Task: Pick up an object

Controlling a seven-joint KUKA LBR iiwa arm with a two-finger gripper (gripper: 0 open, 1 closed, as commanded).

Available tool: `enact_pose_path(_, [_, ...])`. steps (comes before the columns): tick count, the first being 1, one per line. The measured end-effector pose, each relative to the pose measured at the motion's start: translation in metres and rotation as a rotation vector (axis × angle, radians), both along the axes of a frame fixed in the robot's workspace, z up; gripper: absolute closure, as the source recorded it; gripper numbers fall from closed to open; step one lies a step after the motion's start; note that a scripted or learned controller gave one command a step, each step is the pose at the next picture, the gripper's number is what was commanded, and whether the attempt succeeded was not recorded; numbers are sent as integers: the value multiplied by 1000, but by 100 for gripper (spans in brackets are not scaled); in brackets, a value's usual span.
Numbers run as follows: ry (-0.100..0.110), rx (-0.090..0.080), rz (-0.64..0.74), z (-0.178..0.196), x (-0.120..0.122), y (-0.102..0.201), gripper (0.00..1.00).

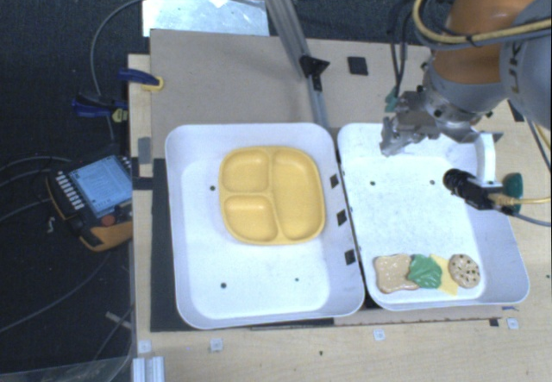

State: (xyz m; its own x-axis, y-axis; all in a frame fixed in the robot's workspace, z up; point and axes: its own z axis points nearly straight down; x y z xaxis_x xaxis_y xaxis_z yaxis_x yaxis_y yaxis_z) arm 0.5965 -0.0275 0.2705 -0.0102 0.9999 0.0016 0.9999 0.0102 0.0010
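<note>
My gripper (393,140) hangs over the far left part of the right bin (405,208), with nothing visible between its fingers. At that bin's near edge lies a row of small play-food pieces: a tan toast slice (393,272), a green leaf (424,271), a yellow cheese piece (445,282) and a round chocolate-chip cookie (464,269). These pieces sit well below the gripper in the view, apart from it.
The left bin (198,268) holds a yellow three-compartment plate (271,194). A grey pole (285,18) slants across the back. Cables and a handheld device (95,199) lie off the bench at left.
</note>
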Motion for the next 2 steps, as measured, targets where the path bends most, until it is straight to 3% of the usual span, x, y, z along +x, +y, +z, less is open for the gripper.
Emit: enact_pose_path(2, [0,0,-1,-25,18,90,100])
